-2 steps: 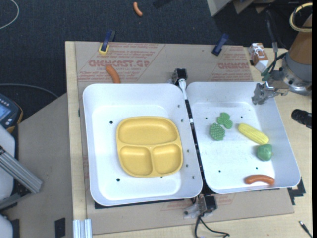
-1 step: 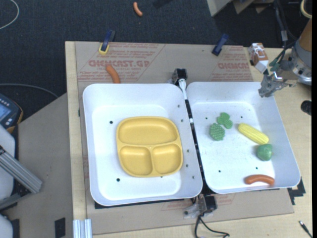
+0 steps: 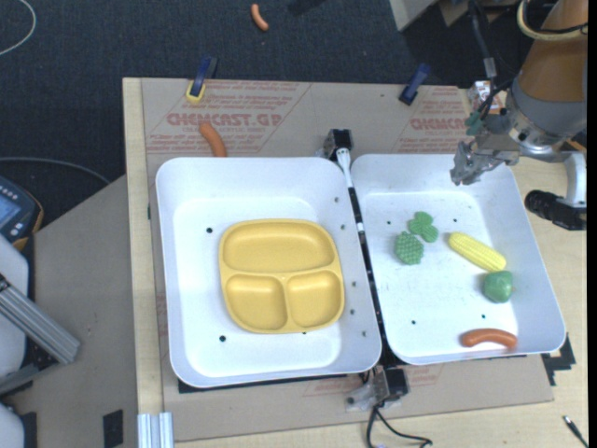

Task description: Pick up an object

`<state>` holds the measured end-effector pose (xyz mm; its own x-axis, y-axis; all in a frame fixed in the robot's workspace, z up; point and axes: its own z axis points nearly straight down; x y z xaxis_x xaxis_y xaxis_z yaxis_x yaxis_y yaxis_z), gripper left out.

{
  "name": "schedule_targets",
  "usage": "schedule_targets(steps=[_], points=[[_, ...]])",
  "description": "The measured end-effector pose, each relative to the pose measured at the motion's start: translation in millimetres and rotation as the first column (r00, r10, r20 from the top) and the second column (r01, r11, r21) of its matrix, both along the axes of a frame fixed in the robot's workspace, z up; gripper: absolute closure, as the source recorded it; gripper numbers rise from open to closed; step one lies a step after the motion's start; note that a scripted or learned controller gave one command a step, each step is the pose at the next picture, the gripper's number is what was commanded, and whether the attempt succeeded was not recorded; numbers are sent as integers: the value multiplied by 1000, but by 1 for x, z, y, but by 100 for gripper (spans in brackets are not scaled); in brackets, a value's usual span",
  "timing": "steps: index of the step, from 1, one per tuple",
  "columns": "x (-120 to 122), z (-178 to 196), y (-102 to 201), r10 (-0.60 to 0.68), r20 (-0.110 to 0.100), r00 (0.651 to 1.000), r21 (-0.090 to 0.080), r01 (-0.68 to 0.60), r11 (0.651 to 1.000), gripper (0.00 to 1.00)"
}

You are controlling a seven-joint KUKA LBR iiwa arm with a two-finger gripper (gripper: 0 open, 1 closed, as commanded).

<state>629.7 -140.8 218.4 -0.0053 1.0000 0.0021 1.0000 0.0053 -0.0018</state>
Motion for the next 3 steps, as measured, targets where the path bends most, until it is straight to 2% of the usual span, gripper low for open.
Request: schedule_targets(steps=[2,3], points=[[11,-1,127,2,-1,1000,2,-2,1000,100],[12,13,177,1,5,1000,0,-1,1000,100]])
